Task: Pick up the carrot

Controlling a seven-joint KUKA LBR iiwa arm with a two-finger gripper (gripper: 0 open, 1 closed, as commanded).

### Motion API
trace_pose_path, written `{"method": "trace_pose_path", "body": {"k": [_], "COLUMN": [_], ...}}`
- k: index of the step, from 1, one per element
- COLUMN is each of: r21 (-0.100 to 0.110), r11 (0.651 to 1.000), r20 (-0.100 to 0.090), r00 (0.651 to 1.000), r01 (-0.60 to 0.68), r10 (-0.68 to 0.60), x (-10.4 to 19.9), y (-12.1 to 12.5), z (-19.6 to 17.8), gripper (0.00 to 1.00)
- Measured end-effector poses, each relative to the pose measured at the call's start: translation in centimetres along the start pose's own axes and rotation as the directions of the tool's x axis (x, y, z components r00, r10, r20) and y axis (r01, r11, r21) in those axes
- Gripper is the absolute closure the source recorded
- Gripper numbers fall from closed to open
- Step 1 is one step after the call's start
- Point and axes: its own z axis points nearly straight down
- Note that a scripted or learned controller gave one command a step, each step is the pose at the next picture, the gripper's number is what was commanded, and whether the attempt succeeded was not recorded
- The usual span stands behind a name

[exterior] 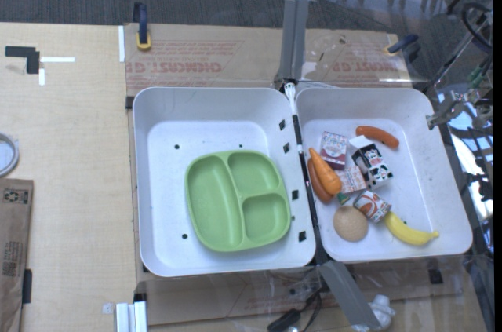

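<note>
Right now the carrot [322, 173] lies in the right-hand bin [439, 166], close against that bin's left wall, its thick orange end pointing toward the near edge of the surface [70, 126] and its thin end pointing away. Nothing is holding it. Just beside it, touching or nearly so, is a cluster of small toy groceries: a pink-and-white packet [333, 149] at its far side, a small black-and-white carton [370, 162] further right, and a flat little packet [351, 180] between them. Beyond those, toward the bin's far right, rests a red-orange sausage [377, 136]. Nearer the front wall of the same bin sit a round tan bun [351, 224], a small can lying on its side [372, 206] and a yellow banana [409, 231], the banana closest to the front right corner.

The left-hand bin [157, 166] holds a green divided plate [238, 199] with three compartments, turned a little askew and sitting toward the front of that bin.

As for the end effector, I cannot tell whether it is open or closed; at the right edge of the surface there is just a tangle of metal parts and cables [467, 99], well apart from the carrot.

On the bare wood to the left of the bins there is a brown paper bag [14, 236] at the near left corner and a black L-shaped mark [23, 56] toward the far left.
</note>
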Motion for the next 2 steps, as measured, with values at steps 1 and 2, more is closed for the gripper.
{"method": "trace_pose_path", "body": {"k": [1,2], "r21": [0.000,0.001], "r11": [0.997,0.996], "r20": [0.000,0.000], "r00": [0.997,0.996], "r01": [0.076,-0.091], "r10": [-0.076,0.091], "x": [8.4,15.6], "y": [1.1,-3.4], "z": [6.9,7.2], "gripper": [0.00,0.00]}}
